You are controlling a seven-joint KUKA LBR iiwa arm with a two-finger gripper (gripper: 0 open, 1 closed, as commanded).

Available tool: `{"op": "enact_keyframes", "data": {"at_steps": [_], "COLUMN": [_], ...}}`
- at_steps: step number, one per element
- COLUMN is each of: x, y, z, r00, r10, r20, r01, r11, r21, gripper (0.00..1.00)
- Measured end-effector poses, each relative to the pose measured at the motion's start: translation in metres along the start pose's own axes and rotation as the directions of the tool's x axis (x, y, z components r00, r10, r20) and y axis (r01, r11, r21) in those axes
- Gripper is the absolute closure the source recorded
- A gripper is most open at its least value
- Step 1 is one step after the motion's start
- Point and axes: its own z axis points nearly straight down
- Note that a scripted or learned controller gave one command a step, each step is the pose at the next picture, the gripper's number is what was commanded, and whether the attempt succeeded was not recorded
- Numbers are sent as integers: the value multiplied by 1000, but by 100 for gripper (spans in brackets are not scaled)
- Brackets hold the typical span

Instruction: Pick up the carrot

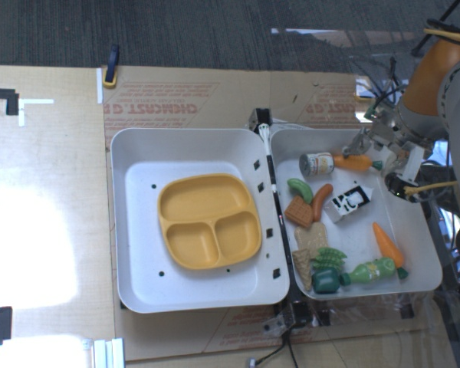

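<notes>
Here, two white bins sat side by side on the bench [46, 205]. The left bin [138, 228] held a yellow plate [209, 221] with three sections. The right bin [414, 228] held many toy foods.

There were two carrot-like things in the right bin. One carrot [388, 244] lay near the right wall, tilted, well apart from the arm. A smaller orange piece [353, 161] with a green tip lay at the top of the bin, just beside a small can [317, 164] lying on its side.

The end effector [387, 148] hung over the top right corner of the right bin, close to that small orange piece. I could not tell if it was spread or pressed together, or if it touched anything.

In the middle of the bin lay a green pepper [300, 189], a sausage [322, 198], a brown wedge [299, 213] and a white box [347, 202] with black marks. Near the bottom lay a cracker [310, 240], some green leaves [330, 256], a dark green cup [326, 280] and a green bottle [376, 270].
</notes>
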Motion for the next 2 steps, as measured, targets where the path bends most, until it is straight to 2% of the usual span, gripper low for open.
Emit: {"op": "enact_keyframes", "data": {"at_steps": [1, 2], "x": [-5, -1], "y": [-12, -10], "z": [-1, -14], "r00": [997, 997], "r10": [80, 73], "r20": [1, -4], "r01": [-80, -73], "r11": [997, 997], "r21": [1, -5], "gripper": [0, 100]}}
